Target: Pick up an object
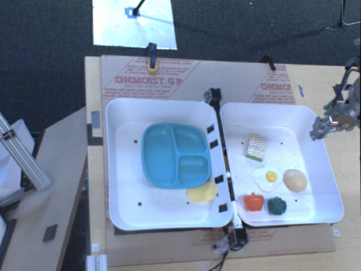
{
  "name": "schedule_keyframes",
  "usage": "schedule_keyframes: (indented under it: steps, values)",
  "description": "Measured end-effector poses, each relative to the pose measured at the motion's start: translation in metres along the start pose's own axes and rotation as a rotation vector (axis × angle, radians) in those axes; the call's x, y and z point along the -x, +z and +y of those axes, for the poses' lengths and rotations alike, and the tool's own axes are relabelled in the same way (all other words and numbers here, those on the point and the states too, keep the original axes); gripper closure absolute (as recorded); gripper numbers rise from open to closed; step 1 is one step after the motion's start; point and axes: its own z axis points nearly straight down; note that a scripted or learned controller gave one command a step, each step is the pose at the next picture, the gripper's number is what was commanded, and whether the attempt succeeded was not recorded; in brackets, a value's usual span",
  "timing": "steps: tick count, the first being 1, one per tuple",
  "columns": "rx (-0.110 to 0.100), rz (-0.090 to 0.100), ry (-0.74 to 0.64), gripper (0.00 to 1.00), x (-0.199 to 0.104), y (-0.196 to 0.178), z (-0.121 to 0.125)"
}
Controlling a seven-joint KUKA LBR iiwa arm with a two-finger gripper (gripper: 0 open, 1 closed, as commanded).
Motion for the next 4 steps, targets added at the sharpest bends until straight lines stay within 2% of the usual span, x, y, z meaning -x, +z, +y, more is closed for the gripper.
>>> schedule_keyframes:
  steps: [2,3,4]
  values:
    - [-0.004,0.003,-0.005,1.0,-0.108,-0.003,-0.005]
    - [-0.004,0.004,-0.007,1.0,-0.168,-0.007,0.002]
    - [-0.004,0.003,-0.004,1.0,-0.213,0.006,0.014]
